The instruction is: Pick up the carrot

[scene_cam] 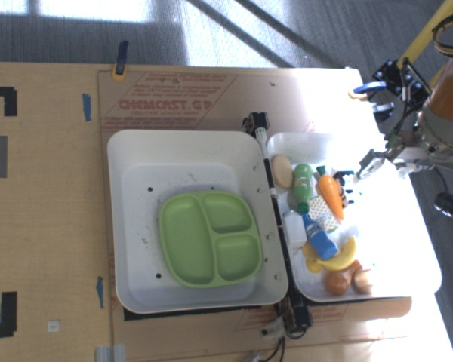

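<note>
The orange carrot (331,193) with a green top lies in the right bin (396,266), in its upper middle part, pointing down the view. It rests between a green bottle (302,185) on its left and bare bin floor on its right. My gripper (368,164) hangs just right of and slightly above the carrot's top end, over the right bin, with a small gap to the carrot. Nothing is visibly held in it. The arm's wrist (432,138) stretches off to the right edge.
The right bin also holds a beige egg-shaped item (282,170), a blue bottle (319,238), a banana (338,256), a white mesh piece (324,210) and two round items at the bottom. The left bin (128,202) holds a green divided plate (210,237).
</note>
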Controlling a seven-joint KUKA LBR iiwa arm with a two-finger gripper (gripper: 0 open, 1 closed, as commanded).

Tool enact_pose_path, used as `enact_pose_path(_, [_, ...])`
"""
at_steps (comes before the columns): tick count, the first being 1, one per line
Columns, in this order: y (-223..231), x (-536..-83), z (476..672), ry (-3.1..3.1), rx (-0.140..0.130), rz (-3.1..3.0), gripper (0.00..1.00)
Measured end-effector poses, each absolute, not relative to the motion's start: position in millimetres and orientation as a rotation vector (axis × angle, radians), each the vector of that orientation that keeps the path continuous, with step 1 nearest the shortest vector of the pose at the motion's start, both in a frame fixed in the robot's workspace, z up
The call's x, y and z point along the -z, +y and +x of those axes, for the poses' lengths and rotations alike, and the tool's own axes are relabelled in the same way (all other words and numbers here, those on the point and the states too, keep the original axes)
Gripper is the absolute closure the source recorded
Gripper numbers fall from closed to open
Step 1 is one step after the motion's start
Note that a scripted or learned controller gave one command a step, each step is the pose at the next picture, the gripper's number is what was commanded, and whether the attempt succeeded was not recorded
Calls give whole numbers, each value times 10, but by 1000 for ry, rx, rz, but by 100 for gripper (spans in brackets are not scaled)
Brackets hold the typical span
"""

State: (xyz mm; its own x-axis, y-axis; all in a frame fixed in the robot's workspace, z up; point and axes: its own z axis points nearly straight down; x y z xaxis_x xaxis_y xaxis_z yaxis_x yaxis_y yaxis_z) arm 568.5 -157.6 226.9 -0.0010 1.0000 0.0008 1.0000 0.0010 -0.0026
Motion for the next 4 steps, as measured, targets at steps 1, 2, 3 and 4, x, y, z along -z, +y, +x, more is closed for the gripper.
enact_pose_path(1, [-1403, -1091, 5865, -2275, 9, -2183, 0])
enact_pose_path(2, [-1205, -1066, 6018, -2322, 17, -2166, 0])
enact_pose_path(3, [-1076, -1062, 6045, -2157, 23, -2334, 0])
enact_pose_path(4, [-1071, -1059, 6017, -2096, 33, -2386, 0])
